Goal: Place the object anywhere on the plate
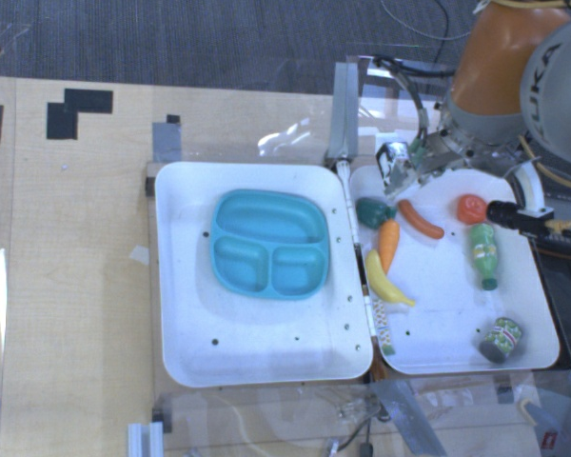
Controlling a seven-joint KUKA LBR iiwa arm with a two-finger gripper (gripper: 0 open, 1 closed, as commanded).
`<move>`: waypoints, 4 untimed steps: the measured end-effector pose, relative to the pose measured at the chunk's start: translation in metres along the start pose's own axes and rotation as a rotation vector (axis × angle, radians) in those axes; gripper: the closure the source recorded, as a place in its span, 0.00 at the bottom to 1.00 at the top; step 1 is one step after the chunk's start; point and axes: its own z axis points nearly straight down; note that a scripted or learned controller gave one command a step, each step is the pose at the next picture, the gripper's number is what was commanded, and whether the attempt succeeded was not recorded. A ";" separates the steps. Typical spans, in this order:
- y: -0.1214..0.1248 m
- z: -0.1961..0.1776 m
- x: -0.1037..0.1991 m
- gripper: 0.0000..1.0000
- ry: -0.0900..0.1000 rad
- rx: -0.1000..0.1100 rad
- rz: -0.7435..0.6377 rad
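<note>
The plate, blue with three compartments, is seen bare in the left bin, so nothing has been placed yet; a pick and the carry across are judged to remain. The gripper is hung over the far corner of the right bin, just above the dark green vegetable; whether it is apart or together cannot be told. Seven items are counted in the right bin: one green vegetable, one sausage, one carrot, one banana, one tomato, one green bottle, one can.

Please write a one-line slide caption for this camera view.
Gripper above right bin of toy food; blue plate in left bin.
</note>
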 end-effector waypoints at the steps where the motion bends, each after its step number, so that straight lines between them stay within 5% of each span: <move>1: 0.029 0.046 0.052 1.00 0.003 0.006 -0.016; 2: 0.045 0.046 0.099 1.00 0.002 0.001 -0.081; 3: 0.045 0.045 0.098 0.00 0.002 0.000 -0.080; 4: 0.046 0.044 0.051 0.00 0.001 -0.001 0.046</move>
